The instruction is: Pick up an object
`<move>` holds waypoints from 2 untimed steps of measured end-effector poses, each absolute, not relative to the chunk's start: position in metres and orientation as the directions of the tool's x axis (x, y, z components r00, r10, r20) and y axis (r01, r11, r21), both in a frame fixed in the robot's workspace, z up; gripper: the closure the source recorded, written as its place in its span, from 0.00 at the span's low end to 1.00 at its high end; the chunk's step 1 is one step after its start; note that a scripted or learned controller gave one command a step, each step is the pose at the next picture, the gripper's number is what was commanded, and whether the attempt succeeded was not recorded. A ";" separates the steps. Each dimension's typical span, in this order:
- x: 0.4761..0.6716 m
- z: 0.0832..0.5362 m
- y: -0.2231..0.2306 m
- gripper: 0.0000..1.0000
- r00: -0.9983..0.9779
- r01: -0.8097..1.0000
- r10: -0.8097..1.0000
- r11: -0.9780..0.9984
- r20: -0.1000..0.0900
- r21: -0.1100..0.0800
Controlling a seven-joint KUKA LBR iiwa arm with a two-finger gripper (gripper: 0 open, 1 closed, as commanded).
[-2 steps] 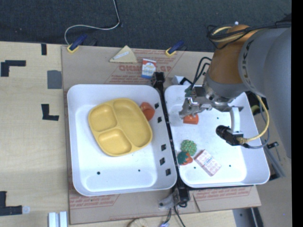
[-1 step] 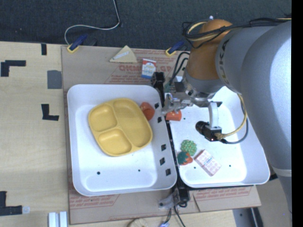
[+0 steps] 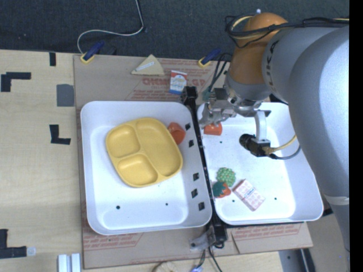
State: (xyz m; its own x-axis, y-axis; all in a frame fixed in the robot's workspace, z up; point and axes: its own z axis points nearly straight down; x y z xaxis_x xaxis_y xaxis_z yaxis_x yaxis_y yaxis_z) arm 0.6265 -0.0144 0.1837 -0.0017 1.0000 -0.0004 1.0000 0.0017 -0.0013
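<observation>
Down at the fingertips, the gripper (image 3: 214,119) sits low over the far left corner of the right bin (image 3: 283,208), right on top of a small orange block (image 3: 213,129). The block shows just under the metal fingers, touching or nearly touching them, but whether the fingers are clamped on it or spread apart I cannot tell from this angle. The block lies against the divider (image 3: 195,152) where the two bins meet.

Moving outward, the wrist hardware is a tangle of cables and brackets, and above it rises the orange band (image 3: 252,44) of the arm. The big grey arm (image 3: 317,95) sweeps in from the right, looming over most of the right bin, with the wrist pointed down and toward the divider. A black cylindrical piece with a yellowish cable (image 3: 255,145) hangs beside the gripper, over the bin floor.

Elsewhere in the right bin, a green knobbly object (image 3: 226,175) lies near the divider with a red-orange piece (image 3: 221,190) just beside it, and a small pink-and-white box (image 3: 248,194) nearby.

In the left bin (image 3: 96,208), a yellow divided tray (image 3: 143,151) lies flat, with an orange-red object (image 3: 177,132) tucked at its far right edge.
</observation>
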 end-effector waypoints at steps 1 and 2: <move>0.626 0.184 -0.004 1.00 -0.001 1.000 1.000 0.001 -0.001 -0.002; 0.626 0.184 -0.028 1.00 0.000 1.000 1.000 0.000 -0.002 -0.002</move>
State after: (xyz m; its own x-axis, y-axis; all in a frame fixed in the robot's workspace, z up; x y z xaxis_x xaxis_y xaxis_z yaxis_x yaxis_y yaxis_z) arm 0.6256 -0.0276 0.1839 0.0002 1.0000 -0.0020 1.0000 -0.0002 -0.0019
